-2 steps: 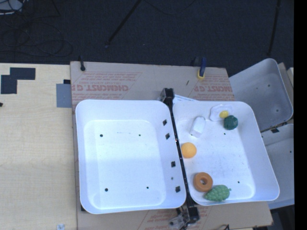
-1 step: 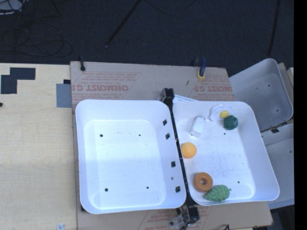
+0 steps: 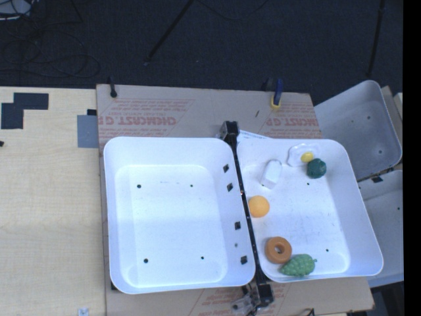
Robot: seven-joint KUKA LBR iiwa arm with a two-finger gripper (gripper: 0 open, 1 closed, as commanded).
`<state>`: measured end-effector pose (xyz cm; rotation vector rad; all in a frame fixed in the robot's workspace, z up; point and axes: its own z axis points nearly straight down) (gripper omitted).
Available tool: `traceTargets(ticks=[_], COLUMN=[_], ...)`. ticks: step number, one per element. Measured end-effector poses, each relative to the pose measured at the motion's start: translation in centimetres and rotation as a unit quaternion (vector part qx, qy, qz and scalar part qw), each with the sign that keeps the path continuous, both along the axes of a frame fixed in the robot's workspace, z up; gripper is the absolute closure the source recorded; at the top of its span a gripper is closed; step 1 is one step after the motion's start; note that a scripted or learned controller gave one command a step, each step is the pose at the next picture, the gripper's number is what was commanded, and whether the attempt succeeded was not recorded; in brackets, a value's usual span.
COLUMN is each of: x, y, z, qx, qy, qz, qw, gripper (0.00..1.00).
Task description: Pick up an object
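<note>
The right bin (image 3: 342, 239) holds an orange ball (image 3: 258, 207) (beside a doughnut (image 3: 279, 249)) — gripper state: cannot tell.

- Two shallow white bins side by side: the left bin (image 3: 125, 176); the right bin (image 3: 355, 222)
- One orange ball (image 3: 258, 207) in the right bin
- One brown ring-shaped doughnut (image 3: 279, 249); beside it, one bumpy light-green piece (image 3: 298, 265), possibly a bunch of grapes
- One dark green round object (image 3: 316, 168); next to it, one small yellow object (image 3: 306, 157)
- Two white items, hard to make out against the white bin: a small white block (image 3: 271, 173); a white shape (image 3: 295, 154) under the yellow object
</note>
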<state>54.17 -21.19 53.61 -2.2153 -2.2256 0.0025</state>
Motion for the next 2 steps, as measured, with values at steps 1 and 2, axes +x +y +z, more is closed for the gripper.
traceTargets(ticks=[1, 2], x=[-6.8, -1.0], y=[-0.1, -0.1], z=[0.2, 0.1], qx=[0.0005, -0.0005], qy=[0.0, -0.001], qz=[-0.003, -0.001], qw=[1.0, 1.0], gripper=[0.0, 0.0])
